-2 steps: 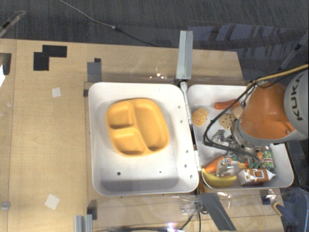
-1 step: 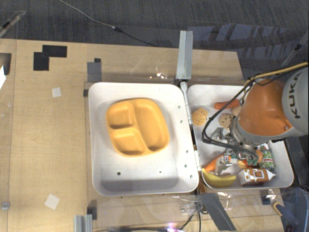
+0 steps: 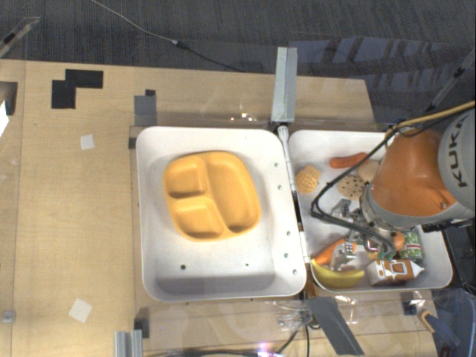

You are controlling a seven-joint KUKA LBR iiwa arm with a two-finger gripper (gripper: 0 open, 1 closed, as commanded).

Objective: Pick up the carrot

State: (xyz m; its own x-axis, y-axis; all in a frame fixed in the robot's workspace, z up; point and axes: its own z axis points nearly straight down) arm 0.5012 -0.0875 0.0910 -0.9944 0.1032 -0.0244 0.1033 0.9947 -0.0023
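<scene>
In the right bin [image 3: 439,277], an orange carrot-like piece [image 3: 325,253] lies near the front left, just above a yellow banana [image 3: 338,277]. My gripper [image 3: 346,250] hangs low over the bin, right beside this orange piece and apparently touching its right end. The arm's orange band [image 3: 413,173] and wrist cables cover the middle of the bin. A second orange-red elongated piece [image 3: 347,161] lies at the back of the bin, apart from the gripper. Whether the gripper holds anything is hidden by the wrist.
The right bin also holds a waffle-like cracker [image 3: 308,176], a round cookie [image 3: 349,186], a small carton [image 3: 394,272] and a green packet [image 3: 411,248]. The left bin [image 3: 149,199] holds a yellow divided plate [image 3: 212,194]. A metal divider [image 3: 294,192] separates the bins.
</scene>
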